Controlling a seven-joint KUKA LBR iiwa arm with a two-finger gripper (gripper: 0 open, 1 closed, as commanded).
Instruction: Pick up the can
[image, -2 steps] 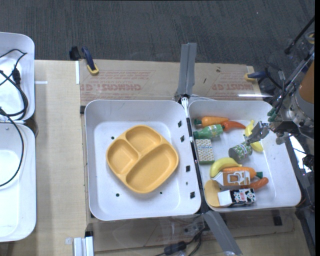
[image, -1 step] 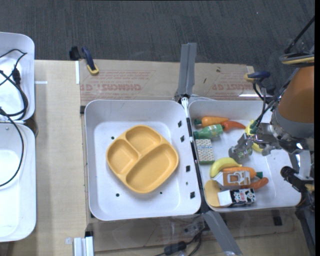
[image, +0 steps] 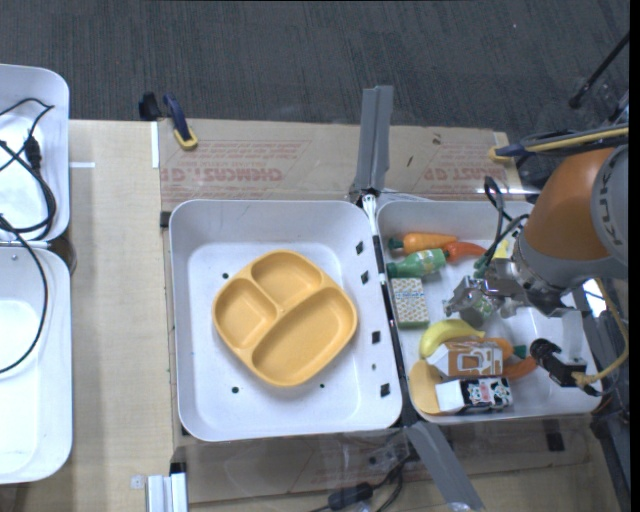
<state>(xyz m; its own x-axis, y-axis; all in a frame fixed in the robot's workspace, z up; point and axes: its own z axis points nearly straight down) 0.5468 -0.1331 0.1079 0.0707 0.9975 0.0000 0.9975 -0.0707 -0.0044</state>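
The can (image: 475, 357) is taken to be the brown container with a pale label lying in the right bin (image: 560, 405), toward its near side. At this size the identification is not certain. It is lodged just beside the banana (image: 447, 332), which curves above it, and the black-and-white carton (image: 481, 393) is pressed against its near side. It is seen lying down rather than upright, and its long axis appears to run across the view, from left to right. Which end is the top cannot be told. The label is light-coloured against a brown body; its print is too small to be read.

The end effector (image: 472, 298) is seen above the middle of the same bin, beyond the banana and apart from the can — whether it is wide or narrow cannot be told. Nothing is seen held in it.

A carrot (image: 428, 241) and a green bottle (image: 416, 263) are found at the far end of this bin. In the left bin (image: 200, 400) a yellow divided plate (image: 285, 318) is set.
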